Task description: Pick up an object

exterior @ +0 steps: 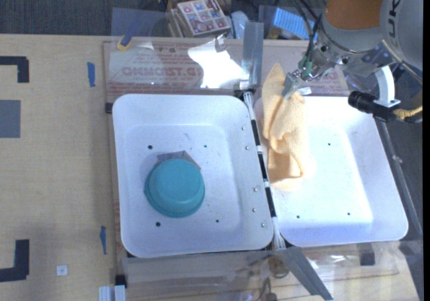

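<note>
One yellow cloth (283,135) is hanging in the camera view from the gripper (293,84), whose fingers are pinching its top corner, over the right bin's (349,179) left edge. The hold is looking thin, so lifting slowly and straight up is the safer course. A teal bowl (175,187) is sitting in the left bin (127,125).

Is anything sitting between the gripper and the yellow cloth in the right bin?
Nothing visible does. The gripper is right at the top edge of the yellow cloth, which hangs down over the right bin's left side. The teal bowl sits apart in the left bin.
</note>
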`<state>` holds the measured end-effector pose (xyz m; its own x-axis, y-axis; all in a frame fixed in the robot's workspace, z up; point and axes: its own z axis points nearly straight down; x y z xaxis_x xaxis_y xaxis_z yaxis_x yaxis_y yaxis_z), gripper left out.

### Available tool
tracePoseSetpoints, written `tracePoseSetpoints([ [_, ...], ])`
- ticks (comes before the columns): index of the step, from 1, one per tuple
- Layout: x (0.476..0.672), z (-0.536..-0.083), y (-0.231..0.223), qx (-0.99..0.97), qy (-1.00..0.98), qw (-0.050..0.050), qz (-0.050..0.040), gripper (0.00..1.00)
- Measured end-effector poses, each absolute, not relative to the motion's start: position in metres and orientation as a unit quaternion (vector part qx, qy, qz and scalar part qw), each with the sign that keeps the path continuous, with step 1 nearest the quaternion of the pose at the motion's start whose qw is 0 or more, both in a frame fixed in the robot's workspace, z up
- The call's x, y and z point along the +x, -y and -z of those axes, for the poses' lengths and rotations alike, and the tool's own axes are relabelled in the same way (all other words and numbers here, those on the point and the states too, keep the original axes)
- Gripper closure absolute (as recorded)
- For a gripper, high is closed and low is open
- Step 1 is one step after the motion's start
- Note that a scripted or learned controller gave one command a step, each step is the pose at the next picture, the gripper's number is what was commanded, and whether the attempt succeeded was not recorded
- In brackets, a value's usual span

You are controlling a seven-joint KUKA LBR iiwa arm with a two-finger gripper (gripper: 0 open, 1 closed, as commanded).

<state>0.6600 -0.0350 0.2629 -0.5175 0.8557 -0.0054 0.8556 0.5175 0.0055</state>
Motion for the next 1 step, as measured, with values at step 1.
tracePoseSetpoints([
  [1, 0.6675, -0.2725, 0.0347, 0.568, -0.823, 0.003, -0.0009, 1.00],
])
